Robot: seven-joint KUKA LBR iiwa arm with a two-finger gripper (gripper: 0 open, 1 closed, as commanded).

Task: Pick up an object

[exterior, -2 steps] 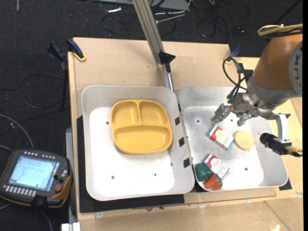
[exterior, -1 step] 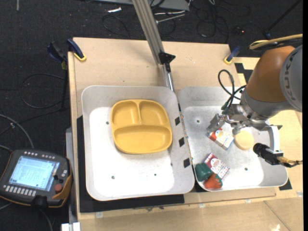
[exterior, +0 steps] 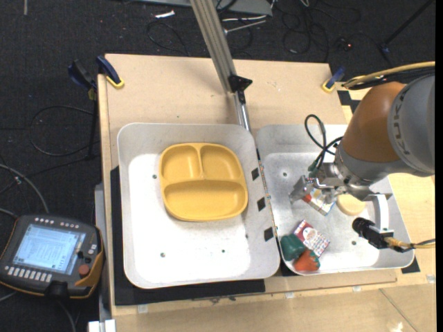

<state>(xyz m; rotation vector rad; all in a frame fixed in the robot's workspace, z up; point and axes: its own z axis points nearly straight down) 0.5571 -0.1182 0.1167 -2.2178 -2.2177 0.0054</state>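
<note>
Yellow divided plate (exterior: 203,181) in left bin (exterior: 138,254); fingers' (exterior: 313,194) opening indiscernible over right bin (exterior: 277,168).

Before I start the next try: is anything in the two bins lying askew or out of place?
Nothing is spilled or damaged. The yellow divided plate lies flat in the left bin. The small packet rests tilted at the right bin's front corner.

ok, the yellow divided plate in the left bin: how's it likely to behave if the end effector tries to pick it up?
The yellow plate looks like rigid moulded plastic, so probably stiff and light. It lies flat with a low rounded rim, so it would likely slide across the left bin when pushed rather than tip.
</note>
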